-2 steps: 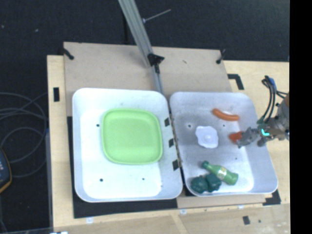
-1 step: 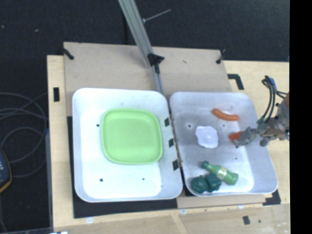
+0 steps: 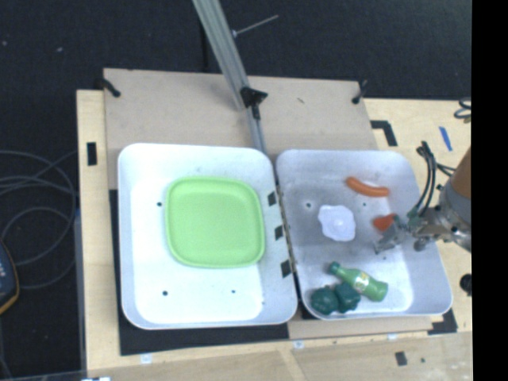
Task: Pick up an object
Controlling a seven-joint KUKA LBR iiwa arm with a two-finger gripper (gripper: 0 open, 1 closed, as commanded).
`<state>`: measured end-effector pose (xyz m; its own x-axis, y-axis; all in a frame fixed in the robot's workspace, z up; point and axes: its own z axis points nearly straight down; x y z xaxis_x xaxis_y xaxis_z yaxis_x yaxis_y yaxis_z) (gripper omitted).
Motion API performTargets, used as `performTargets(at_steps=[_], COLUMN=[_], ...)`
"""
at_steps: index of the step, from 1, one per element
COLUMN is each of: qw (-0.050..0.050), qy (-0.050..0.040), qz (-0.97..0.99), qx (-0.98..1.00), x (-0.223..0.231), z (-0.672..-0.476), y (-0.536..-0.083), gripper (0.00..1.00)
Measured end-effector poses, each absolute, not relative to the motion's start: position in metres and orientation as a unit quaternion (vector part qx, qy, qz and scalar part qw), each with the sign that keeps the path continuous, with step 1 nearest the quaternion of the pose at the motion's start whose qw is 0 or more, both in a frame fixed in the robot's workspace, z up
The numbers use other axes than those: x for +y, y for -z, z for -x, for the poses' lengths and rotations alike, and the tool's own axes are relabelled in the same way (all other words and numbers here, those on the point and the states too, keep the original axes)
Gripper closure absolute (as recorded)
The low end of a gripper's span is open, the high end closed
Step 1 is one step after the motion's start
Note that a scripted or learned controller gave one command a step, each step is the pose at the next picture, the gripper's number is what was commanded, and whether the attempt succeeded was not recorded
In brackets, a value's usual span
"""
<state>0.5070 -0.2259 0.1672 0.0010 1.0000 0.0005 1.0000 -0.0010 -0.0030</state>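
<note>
Arm mostly cut off at the right edge, gripper (image 3: 394, 236) low over the right bin (image 3: 302, 173).

Little of the arm shows beyond dark cables and a grey wrist; the gripper's tip is small and blurred, so how far it is open, or whether it has anything, cannot be told. A small red-orange piece (image 3: 384, 221) lies right at the tip, part hidden by it; contact is unclear. The right bin holds five things: that piece, one orange sausage (image 3: 367, 186) near the back, one pale translucent cup (image 3: 337, 222) in the middle, one green bottle (image 3: 359, 281) and one dark green lump (image 3: 334, 298) touching it at the front. The left bin (image 3: 143, 213) holds one green square plate (image 3: 214, 221).
</note>
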Motion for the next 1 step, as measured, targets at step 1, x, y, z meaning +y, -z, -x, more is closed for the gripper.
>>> performTargets(at_steps=[1], qw=[0.002], qy=[-0.0010], qz=[0.707], qx=[-0.707], x=[-0.2161], z=[-0.5083], y=[-0.1127], gripper=[0.00])
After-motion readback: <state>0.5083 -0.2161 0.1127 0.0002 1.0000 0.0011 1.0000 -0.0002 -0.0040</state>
